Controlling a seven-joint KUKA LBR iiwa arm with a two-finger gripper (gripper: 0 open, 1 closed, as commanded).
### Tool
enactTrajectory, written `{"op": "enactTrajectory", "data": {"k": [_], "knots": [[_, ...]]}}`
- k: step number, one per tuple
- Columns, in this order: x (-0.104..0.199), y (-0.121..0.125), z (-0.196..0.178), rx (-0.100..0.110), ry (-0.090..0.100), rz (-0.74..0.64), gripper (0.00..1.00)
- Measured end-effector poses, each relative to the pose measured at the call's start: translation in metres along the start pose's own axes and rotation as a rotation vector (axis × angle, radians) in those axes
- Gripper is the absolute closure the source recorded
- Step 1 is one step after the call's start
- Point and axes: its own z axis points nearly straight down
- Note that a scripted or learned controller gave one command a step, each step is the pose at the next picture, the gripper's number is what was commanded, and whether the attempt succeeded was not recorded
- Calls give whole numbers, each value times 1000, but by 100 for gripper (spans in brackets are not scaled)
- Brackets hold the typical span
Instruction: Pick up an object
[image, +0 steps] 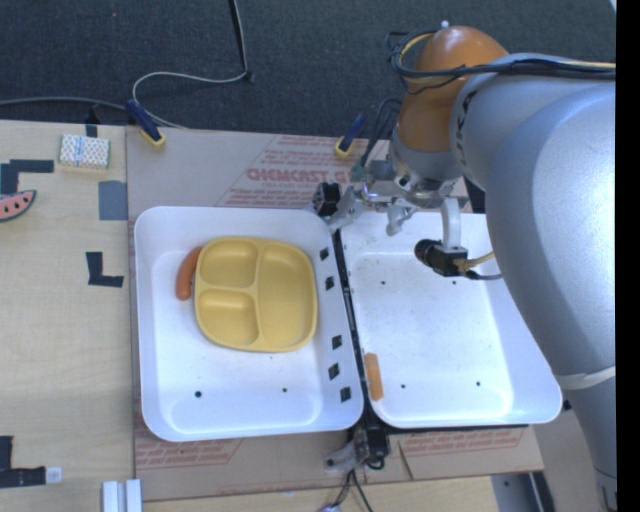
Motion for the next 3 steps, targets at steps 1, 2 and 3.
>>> {"op": "enactTrajectory", "data": {"k": [1, 2, 3], "knots": [[0, 0, -10, 0, -2, -1, 100], [0, 0, -10, 0, -2, -1, 0], [0, 0, -19, 1, -4, -2, 100]]}}
